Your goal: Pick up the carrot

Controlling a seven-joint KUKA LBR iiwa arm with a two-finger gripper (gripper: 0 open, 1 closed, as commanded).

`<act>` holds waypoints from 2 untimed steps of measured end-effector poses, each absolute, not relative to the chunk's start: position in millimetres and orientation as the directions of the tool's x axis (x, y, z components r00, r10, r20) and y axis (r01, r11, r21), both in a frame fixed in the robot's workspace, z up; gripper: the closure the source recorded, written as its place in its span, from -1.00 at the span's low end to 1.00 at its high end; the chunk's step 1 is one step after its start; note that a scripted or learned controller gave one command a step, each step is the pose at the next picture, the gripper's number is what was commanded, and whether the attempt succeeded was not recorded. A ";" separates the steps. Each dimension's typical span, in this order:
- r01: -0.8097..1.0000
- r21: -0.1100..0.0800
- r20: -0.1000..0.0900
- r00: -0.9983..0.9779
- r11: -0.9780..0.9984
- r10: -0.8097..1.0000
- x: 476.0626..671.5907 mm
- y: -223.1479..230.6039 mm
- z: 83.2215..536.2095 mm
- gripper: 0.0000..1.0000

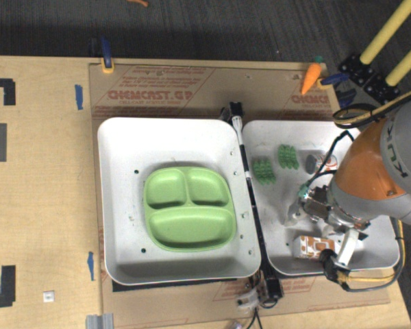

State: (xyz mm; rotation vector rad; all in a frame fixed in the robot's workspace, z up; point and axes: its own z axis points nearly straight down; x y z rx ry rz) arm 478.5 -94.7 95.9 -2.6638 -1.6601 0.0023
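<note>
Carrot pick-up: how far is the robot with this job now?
Done: nothing yet. The small orange carrot with a green top lies on the brown board behind the right white bin, outside it. In hand: the gripper is down in that bin, apart from the carrot. Left: reach it, grasp it, lift it.

arm (380, 173): grey, reaches in from right | orange band above wrist | wrist tipped downward | pincer (305, 204): low, at near right, pointing left
</note>
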 end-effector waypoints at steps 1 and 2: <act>0.986 0.009 0.002 0.167 -0.167 0.986 482.7 -191.5 89.1 -1.00; 0.860 0.000 0.000 0.510 -0.510 0.860 493.6 -148.7 109.8 -1.00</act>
